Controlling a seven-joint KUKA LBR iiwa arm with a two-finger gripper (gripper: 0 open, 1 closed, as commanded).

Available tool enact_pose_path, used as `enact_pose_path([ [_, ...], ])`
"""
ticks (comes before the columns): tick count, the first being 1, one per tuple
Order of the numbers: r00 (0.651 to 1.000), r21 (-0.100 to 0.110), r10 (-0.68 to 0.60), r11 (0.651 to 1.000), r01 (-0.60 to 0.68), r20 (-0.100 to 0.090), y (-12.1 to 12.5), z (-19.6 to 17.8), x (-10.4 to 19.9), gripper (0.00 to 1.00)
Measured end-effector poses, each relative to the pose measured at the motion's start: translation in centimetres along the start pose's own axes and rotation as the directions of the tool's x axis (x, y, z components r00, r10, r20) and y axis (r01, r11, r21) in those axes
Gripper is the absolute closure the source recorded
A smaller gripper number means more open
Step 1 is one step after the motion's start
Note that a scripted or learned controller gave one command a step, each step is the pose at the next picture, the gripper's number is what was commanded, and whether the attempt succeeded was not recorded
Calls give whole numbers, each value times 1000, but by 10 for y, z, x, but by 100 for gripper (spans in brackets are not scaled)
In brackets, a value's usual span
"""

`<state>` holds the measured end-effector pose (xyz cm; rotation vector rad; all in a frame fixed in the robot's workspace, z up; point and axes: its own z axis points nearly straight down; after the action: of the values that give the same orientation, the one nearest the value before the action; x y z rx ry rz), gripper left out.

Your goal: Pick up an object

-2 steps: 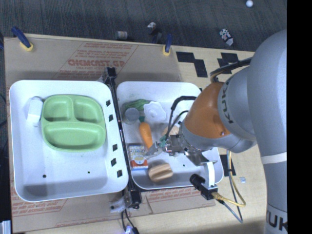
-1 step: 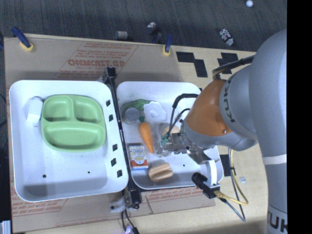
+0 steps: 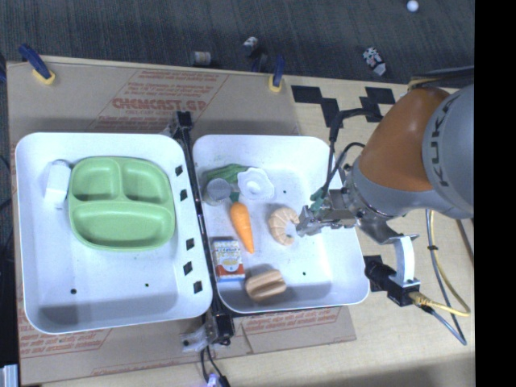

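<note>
Even, fairly bright overhead light, soft shadows inside the white bins (image 3: 266, 147), image slightly soft and low-resolution.

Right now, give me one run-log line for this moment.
gripper: in right bin, beside shrimp | grasp: not confirmed | nearby: carrot, bun | left bin: green tray

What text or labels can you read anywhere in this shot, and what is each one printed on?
"CHEMCAST GP": red print on the brown sheet under the bins; the smaller lines around it are too blurred to read.
"KU": dark letters on the arm's grey housing, cut off at the frame edge.
Small carton in the right bin: printed label, too small to read.
Red print on the sheet's lower edge: unreadable.
</note>
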<state>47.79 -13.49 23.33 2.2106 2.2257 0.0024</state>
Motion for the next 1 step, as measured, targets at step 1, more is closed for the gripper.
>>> enact_pose_path([
  [1,1000,1,0,1000,0,-1,0,1,0,0],
])
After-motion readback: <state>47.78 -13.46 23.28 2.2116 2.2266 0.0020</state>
